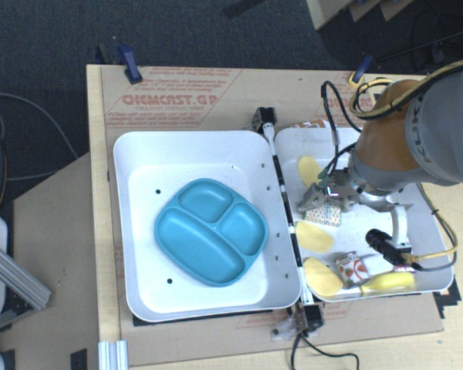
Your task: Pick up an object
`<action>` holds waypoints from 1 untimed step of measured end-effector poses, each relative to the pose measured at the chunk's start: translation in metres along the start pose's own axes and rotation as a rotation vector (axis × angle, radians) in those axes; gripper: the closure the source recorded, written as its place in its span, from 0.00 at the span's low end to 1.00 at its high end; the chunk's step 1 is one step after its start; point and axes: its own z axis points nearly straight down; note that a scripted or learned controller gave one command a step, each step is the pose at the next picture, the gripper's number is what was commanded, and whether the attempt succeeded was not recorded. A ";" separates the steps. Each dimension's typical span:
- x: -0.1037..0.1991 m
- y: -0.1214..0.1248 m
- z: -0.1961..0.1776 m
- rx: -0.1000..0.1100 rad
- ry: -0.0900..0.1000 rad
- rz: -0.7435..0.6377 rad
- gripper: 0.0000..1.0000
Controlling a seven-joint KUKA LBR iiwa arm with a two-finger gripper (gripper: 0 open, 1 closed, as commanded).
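- Speckled packet (325,215), the likely pick target, lies flat in the left part of the right bin (353,236), between the far yellow piece (309,168) and the near yellow piece (315,238).
- Gripper (322,196) is right over the packet's far edge. Can't tell if it is apart, together or touching.
- Risk: packet looks thin and flat, so the gripper may skid off and lift nothing.
- Risk: near yellow piece is just beside the packet and could get nudged or taken along.
- Blue plate (208,230) in the left bin (139,206) is well apart, no issue.

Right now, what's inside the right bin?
Several yellow pieces, a red-and-white packet and a speckled packet beside the hand. The arm covers the far right part of the right bin, so anything there is hidden.
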 end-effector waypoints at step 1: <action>0.000 -0.005 0.000 0.000 0.000 0.000 0.00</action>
